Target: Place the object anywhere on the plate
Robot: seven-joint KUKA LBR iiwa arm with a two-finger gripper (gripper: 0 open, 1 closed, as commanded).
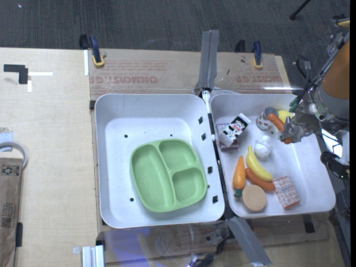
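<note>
step: pick from right bin | gripper [290, 131] low by carrot [274, 121], grasp can't be told | lift straight, clear wall, centre over plate [168, 174]

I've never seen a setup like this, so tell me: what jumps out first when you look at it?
The pale green divided plate lying alone in the left bin catches the eye first. Next comes the bright heap of toy food in the right bin: a banana, a carrot, a small milk carton. At that bin's far right corner the arm's gripper hangs over the toys.
</note>
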